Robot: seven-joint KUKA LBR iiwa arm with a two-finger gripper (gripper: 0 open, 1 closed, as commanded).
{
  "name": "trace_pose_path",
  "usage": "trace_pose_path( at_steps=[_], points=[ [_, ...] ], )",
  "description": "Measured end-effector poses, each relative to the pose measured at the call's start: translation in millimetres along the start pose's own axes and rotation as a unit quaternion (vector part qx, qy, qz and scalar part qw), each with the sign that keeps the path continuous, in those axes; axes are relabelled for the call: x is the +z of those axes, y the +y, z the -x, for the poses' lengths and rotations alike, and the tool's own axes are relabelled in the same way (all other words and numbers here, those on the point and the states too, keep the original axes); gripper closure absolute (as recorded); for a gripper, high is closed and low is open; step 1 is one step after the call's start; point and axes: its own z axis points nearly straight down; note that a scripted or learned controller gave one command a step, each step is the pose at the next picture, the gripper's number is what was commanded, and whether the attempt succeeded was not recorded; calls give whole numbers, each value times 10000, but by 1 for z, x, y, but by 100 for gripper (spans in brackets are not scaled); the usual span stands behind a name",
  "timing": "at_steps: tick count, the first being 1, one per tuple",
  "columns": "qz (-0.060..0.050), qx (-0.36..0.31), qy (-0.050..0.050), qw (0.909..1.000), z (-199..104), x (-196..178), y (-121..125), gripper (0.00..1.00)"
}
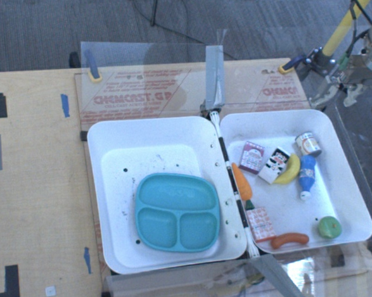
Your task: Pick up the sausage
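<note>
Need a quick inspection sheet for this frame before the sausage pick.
Surface: two white bins side by side on a wooden bench.
Job's things: sausage at near edge of right bin, lying flat.
Clutter: teal tray in left bin; carrot, banana, can, blue bottle, green ball, cartons in right bin.
Grippers: nothing seen.
Cables: black cable on floor.
Surroundings: grey carpet.

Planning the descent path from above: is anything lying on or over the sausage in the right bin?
Nothing visible lies on the sausage; its top is bare. It lies along the near wall of the right bin. The closest neighbours are a small pink box at its left end and a green ball to its right, both beside it.
</note>
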Motion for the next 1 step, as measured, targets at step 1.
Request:
trace_pose_path(
  at_steps=[1],
  points=[
    [0, -442, 2, 9990, 2, 110, -66, 0]
  ],
)
